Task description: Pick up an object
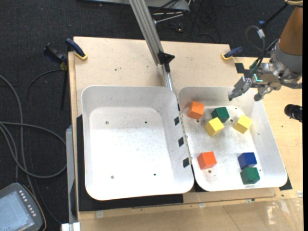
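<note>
Wooden bench (120, 64) on black floor (29, 28) bears two white bins (96, 105); tool (248, 91) spread wide, holding nothing

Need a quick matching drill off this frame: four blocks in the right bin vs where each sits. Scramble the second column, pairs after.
Things:
1. blue block
2. orange block by the divider, far end
3. yellow block nearest the gripper
4. near green block

Places:
A. near right corner of the right bin, just in front of the blue block
B. right of the far green block, below the gripper
C. far left of the right bin
D. right side, just behind the near green block

Pairs: 1-D, 2-C, 3-B, 4-A
</note>
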### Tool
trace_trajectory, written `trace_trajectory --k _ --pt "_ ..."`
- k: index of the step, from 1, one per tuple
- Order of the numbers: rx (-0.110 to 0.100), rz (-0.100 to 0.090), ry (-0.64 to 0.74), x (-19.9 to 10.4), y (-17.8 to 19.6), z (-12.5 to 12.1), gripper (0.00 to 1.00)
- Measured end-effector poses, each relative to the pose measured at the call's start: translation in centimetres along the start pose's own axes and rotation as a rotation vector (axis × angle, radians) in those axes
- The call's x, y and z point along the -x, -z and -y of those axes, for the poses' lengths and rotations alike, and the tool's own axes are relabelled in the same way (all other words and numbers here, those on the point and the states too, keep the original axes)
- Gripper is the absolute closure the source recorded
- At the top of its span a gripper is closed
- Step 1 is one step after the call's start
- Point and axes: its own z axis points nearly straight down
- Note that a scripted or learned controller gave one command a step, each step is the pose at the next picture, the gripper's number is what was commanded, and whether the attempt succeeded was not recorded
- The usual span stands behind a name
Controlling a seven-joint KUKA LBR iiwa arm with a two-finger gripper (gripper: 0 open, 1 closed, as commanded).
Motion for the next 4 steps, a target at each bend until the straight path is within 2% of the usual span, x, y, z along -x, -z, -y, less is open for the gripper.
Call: trace_trajectory --k 2,3,4 --pt "-0.005 -0.001 -0.004 -0.1 -9.0 1.1 0.00" --pt "-0.005 -0.001 -0.001 -0.6 -13.8 0.4 0.00" --pt "0.001 0.000 -0.003 -0.5 -12.4 0.3 1.00"
